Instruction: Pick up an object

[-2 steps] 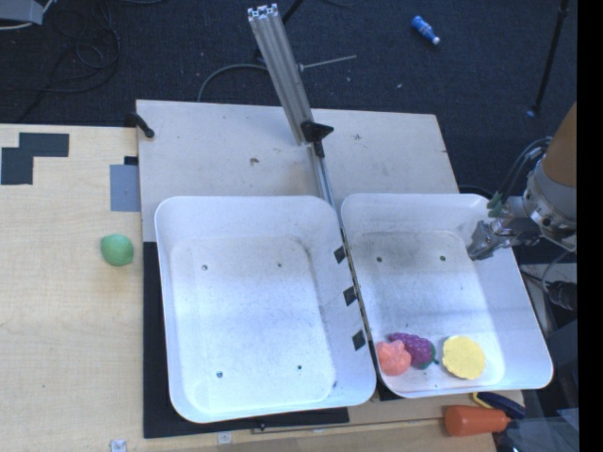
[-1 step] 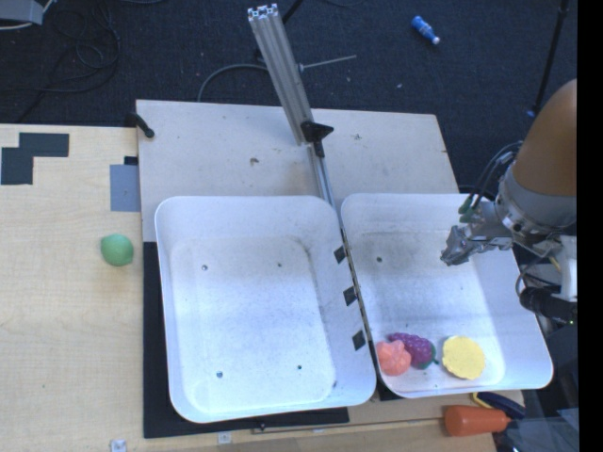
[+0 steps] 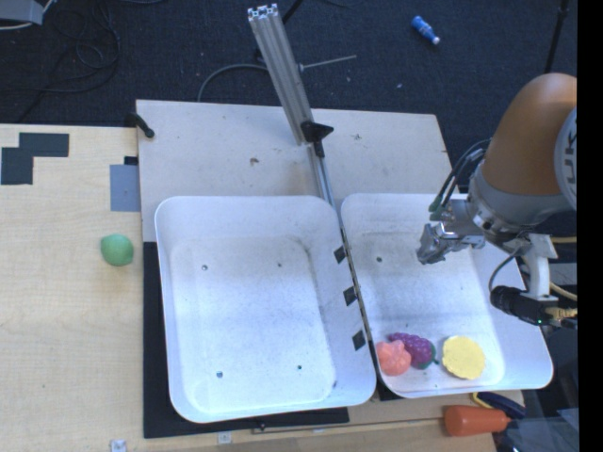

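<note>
My gripper (image 3: 431,251) hangs over the upper middle of the right bin (image 3: 377,217), reaching in from the right. Nothing shows between its fingers. At that bin's near edge lie three small objects side by side: a pink-orange lump (image 3: 393,357), a purple grape-like bunch (image 3: 415,347) and a yellow round piece (image 3: 464,357). They lie well below the gripper in the view, apart from it.
The left bin (image 3: 188,217) adjoins the right one, with black clips along the shared wall. A green ball (image 3: 117,250) lies on the wooden bench to the left. A metal rail (image 3: 285,73) slants up behind the bins. An orange tool (image 3: 476,420) lies at the bottom right.
</note>
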{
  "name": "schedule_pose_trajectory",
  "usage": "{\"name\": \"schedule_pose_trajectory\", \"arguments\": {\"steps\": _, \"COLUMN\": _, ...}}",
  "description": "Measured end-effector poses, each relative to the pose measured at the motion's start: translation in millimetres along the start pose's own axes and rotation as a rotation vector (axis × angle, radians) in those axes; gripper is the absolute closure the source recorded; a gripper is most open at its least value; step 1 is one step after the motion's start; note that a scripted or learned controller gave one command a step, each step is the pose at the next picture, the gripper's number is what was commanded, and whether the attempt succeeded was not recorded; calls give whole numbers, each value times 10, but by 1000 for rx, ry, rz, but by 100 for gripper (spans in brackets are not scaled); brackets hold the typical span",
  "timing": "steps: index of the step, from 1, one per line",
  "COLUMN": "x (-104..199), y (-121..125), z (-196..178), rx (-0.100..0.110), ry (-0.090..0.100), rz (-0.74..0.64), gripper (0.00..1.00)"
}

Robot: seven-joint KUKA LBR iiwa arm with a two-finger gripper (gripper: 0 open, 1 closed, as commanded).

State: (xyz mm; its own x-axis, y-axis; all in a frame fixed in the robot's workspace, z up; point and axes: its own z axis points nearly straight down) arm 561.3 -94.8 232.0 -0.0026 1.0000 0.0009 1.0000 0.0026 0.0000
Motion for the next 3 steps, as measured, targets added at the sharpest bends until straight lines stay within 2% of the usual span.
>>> {"name": "schedule_pose_trajectory", "arguments": {"steps": 1, "x": 534, "y": 41, "z": -23, "rx": 0, "ry": 0, "rz": -1, "gripper": 100}}
{"name": "schedule_pose_trajectory", "arguments": {"steps": 2, "x": 978, "y": -56, "z": -85, "rx": 0, "ry": 0, "rz": -1, "gripper": 100}}
{"name": "schedule_pose_trajectory", "arguments": {"steps": 3, "x": 1454, "y": -115, "z": 39, "rx": 1, "ry": 0, "rz": 0, "gripper": 100}}
